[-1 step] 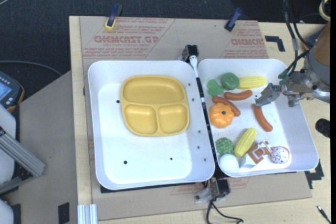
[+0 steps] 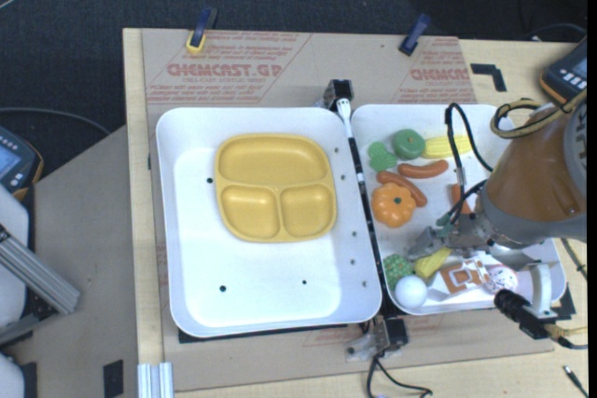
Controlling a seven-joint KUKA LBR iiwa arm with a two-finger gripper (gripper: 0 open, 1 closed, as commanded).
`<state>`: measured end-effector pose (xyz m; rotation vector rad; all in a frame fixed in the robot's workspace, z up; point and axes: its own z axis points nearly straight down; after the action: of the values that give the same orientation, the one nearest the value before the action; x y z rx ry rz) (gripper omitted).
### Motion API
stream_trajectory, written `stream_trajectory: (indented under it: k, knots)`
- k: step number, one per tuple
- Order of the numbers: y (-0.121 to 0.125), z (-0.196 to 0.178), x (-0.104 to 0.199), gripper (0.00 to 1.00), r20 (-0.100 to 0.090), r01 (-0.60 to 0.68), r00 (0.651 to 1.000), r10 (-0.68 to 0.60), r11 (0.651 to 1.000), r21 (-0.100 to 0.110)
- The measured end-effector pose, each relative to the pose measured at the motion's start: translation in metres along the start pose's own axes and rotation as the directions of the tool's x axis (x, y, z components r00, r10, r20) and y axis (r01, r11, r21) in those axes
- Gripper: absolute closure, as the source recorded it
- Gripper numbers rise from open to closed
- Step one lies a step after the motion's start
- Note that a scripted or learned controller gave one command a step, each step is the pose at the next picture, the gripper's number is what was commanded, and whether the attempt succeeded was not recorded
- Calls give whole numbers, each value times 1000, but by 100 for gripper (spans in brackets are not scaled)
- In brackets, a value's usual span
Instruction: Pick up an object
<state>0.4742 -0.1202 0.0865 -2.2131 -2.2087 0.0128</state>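
On the left, a yellow divided plate (image 2: 276, 185) sits in the left bin (image 2: 187, 284), well apart from the work. All the candidates lie in the right bin (image 2: 366, 118): a green round toy (image 2: 407, 143) beside a yellow corn piece (image 2: 438, 145) at the far end, a red sausage (image 2: 422, 170) just below them, an orange pumpkin (image 2: 393, 205) toward the middle, and at the near edge a white ball (image 2: 410, 292) beside a small green piece (image 2: 397, 267).

The gripper (image 2: 446, 242) hangs low over that near cluster, by a yellow piece (image 2: 431, 265). To my eye the step is the descent onto one item; it would go best to settle squarely over a single toy, since these lie touching and a skewed close could nudge neighbours or catch two.

Whether the claw is spread or closed, I cannot tell: the wrist and cables cover it. The arm (image 2: 536, 177) hides the bin's right part, and a printed card (image 2: 466, 276) is half covered.
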Motion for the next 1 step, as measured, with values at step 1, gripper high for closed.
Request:
stream_trajectory:
  k: [1]
  knots:
    - [5, -19, -1, 100, 5, 0, 1000, 0, 1000, -20]
